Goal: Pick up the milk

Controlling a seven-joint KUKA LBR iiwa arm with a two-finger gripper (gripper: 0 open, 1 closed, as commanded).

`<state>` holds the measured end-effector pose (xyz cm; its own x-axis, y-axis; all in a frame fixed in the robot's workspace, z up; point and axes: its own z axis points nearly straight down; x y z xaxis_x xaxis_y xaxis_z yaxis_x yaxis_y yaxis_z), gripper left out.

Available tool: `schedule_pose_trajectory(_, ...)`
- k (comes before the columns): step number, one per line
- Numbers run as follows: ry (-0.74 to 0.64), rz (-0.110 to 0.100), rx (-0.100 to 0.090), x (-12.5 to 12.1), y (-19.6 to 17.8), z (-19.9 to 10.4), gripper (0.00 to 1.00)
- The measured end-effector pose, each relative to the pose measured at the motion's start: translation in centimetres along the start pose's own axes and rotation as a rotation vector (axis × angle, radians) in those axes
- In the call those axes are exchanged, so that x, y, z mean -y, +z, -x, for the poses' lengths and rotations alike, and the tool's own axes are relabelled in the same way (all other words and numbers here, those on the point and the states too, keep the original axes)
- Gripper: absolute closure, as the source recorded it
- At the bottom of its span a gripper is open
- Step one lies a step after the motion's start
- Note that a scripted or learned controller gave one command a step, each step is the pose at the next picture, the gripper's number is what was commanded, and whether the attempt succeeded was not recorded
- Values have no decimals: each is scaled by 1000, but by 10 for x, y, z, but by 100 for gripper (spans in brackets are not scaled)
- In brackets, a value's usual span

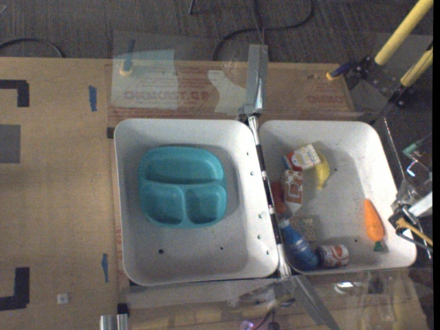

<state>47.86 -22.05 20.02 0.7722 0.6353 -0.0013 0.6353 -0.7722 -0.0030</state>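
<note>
Brown cardboard-topped bench, two white bins side by side, left bin, right bin

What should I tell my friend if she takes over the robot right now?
Gripper: at the right bin's right edge, over the rim; too unclear to say how its fingers stand, nothing seen in it.
Milk carton: lying in the right bin near the divider, below a small red-and-white carton and a banana.
Also there: carrot, blue bottle, can.
Left bin: teal divided plate.
Done: nothing yet.
Left: reach the milk, grasp, lift.
</note>
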Motion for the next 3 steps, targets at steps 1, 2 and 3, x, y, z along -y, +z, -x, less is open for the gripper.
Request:
schedule_pose_trajectory(1, 67, 2, 0, 22, -175, -20, 100)
schedule_pose_trajectory(2, 420, -2, 1, 9, -140, -9, 100)
schedule_pose_trajectory(3, 412, 2, -1, 3, -163, -10, 100)
